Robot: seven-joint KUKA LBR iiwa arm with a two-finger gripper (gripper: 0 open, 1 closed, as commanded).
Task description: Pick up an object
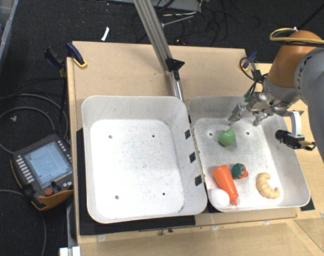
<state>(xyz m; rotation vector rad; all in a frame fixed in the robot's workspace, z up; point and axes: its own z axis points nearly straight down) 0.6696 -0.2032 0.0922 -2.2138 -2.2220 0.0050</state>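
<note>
White plastic forms the two shallow bins on the tan table [130, 68]; we read no brand, label or writing on any item, and the screen of the grey-and-orange teach pendant [43, 169] on the floor at far left is too small to make out. We see the left bin [98, 111] beside the right bin [290, 167], which holds five objects. A green rounded object [227, 137] lies near the middle of the right bin, just below the gripper [247, 114]. An orange carrot-shaped toy [226, 181] lies toward the near edge, its lower end touching a white egg-shaped object [220, 198]; a small red-and-green toy [239, 170], too small for us to identify, sits just beside the carrot's upper end. A tan croissant-shaped piece [267, 185] rests near the bin's right corner. The grey arm with its orange band [290, 63] enters from the right and is cut off at the frame edge. We see the jaws spread apart above the bin's far part, with nothing between them. A grey metal pole [156, 31] slants across the table's far side, its top cut off by the frame. Two blue-and-yellow clamps [75, 55] grip the table's far edge.
</note>
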